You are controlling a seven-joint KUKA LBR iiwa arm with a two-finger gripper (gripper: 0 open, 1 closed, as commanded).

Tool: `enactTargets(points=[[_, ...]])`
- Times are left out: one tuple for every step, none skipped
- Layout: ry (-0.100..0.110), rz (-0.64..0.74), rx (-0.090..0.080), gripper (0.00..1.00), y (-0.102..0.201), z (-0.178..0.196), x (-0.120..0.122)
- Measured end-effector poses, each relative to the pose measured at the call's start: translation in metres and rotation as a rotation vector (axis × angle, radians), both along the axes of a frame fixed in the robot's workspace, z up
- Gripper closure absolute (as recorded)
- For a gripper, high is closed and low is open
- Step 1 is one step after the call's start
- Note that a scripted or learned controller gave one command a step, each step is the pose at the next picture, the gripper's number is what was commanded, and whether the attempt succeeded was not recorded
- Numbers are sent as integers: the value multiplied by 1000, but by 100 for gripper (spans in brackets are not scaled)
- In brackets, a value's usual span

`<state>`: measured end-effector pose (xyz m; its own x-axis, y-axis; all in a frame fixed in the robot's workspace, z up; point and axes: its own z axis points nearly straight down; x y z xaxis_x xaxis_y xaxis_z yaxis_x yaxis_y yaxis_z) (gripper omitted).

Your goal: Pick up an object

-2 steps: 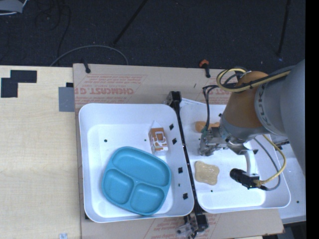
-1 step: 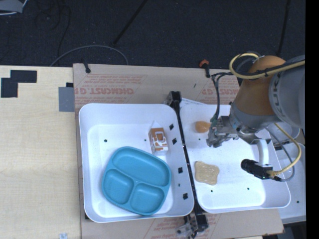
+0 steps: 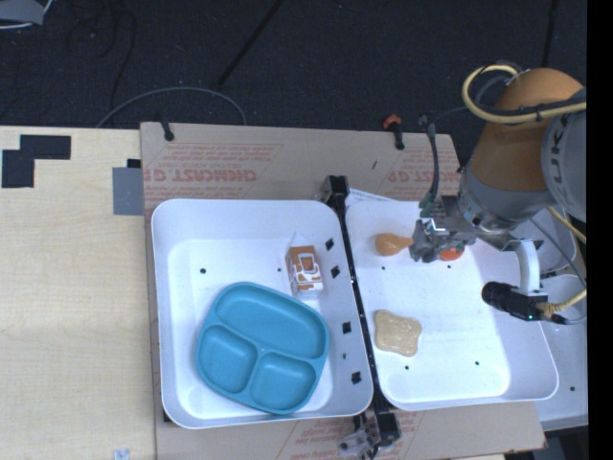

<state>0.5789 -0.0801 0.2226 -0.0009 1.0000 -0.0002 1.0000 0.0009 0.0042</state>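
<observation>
In the left bin (image 3: 172, 257) a blue divided plate (image 3: 261, 347) fills the near half, with a small orange-and-white packet (image 3: 305, 269) just behind it. In the right bin (image 3: 498, 372) lie a tan cookie-like piece (image 3: 396, 333) near the left wall and an orange lump (image 3: 391, 244) toward the far-left corner. The hand (image 3: 433, 247) sits just right of that lump — whether it is clenched or released I cannot tell.

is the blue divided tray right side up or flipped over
Right side up: the blue tray shows its three hollow compartments facing up, lying in the left bin.

In the left bin (image 3: 172, 257), a blue divided plate (image 3: 261, 347) fills the near floor, a small orange-and-white packet (image 3: 305, 270) beside its far edge; the far-left floor is open. In the right bin (image 3: 536, 377), the near-right floor is open beyond a beige slice (image 3: 397, 333); an orange piece (image 3: 391, 244) sits far left.
</observation>
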Motion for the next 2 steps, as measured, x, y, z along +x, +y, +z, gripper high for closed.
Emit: enactTargets(points=[[3,0,0,100,-2,34,1],[8,2,2,100,44,37,-20]])
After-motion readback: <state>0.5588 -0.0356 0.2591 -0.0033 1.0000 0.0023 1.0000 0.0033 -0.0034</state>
